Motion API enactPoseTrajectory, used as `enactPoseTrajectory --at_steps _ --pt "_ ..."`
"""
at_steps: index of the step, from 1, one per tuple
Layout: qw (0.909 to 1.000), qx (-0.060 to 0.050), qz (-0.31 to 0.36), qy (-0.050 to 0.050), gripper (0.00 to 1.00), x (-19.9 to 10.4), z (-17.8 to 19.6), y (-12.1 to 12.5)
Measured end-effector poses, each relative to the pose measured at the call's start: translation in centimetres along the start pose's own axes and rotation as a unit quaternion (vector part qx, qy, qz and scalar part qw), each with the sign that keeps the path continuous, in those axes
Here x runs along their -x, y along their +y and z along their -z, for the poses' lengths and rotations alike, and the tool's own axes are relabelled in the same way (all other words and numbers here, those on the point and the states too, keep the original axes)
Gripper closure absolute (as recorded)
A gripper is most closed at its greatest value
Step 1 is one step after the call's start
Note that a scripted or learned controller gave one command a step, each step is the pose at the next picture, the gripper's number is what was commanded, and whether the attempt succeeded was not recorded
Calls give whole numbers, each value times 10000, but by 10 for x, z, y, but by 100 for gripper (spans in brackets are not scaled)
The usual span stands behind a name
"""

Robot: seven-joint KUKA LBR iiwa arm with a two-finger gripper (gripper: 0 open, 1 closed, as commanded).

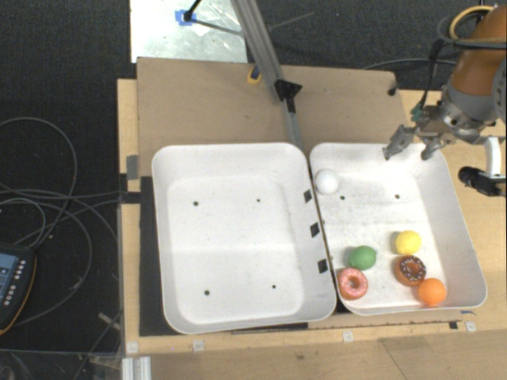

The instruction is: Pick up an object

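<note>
The claw (413,145) is hanging over the far right corner of the right bin (463,212), its fingers spread apart and gripping nothing. A white ball (326,182) is sitting at that bin's far left. Near its front edge are lying a green ball (362,257), yellow ball (409,242), pink doughnut (352,283), chocolate doughnut (411,270) and orange ball (432,292).

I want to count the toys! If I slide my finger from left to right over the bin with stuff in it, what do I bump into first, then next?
white ball → pink donut → green ball → yellow ball → orange ball
</note>
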State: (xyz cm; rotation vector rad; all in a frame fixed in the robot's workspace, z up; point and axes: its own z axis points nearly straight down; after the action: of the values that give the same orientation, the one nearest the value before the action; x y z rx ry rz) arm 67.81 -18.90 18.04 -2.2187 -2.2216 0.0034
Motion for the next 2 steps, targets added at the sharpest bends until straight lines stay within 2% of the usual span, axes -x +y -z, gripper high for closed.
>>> enactPoseTrajectory --at_steps 2 --pt "10000 6 27 0 0 -4 -92 4"
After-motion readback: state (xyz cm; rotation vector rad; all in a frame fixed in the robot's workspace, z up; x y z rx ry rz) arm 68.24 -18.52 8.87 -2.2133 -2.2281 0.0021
